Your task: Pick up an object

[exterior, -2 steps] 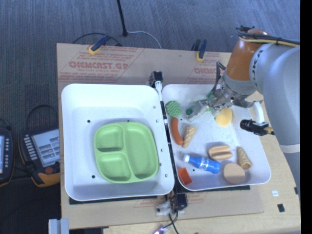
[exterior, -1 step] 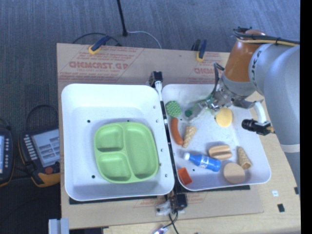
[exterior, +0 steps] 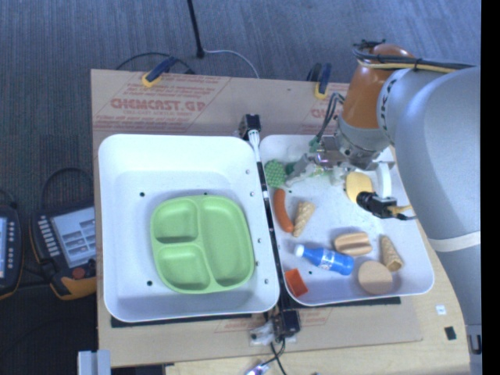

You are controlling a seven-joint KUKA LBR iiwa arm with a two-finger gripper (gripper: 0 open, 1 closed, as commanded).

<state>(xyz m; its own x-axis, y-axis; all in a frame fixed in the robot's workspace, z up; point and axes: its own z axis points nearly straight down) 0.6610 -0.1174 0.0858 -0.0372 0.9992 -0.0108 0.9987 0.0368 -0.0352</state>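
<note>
The right bin (exterior: pixel 418 283) holds several toy foods. Among them are a green piece (exterior: pixel 275 173), an orange sausage (exterior: pixel 282 209), a waffle cone (exterior: pixel 301 216), a blue bottle (exterior: pixel 324 259), a hot dog bun (exterior: pixel 353 243), a second cone (exterior: pixel 390 253), a tan round piece (exterior: pixel 375 278), a red block (exterior: pixel 294 282) and a yellow piece (exterior: pixel 358 185). My gripper (exterior: pixel 319 159) is low over the bin's far end, just right of the green piece. Nothing is visibly held in it.
The left bin (exterior: pixel 125 170) holds a green divided plate (exterior: pixel 202 243). The arm's grey body (exterior: pixel 437 147) covers the right bin's far right corner. A black clip (exterior: pixel 251 125) sits where the bins meet at the back. Cables and a pendant lie off the bench at left.
</note>
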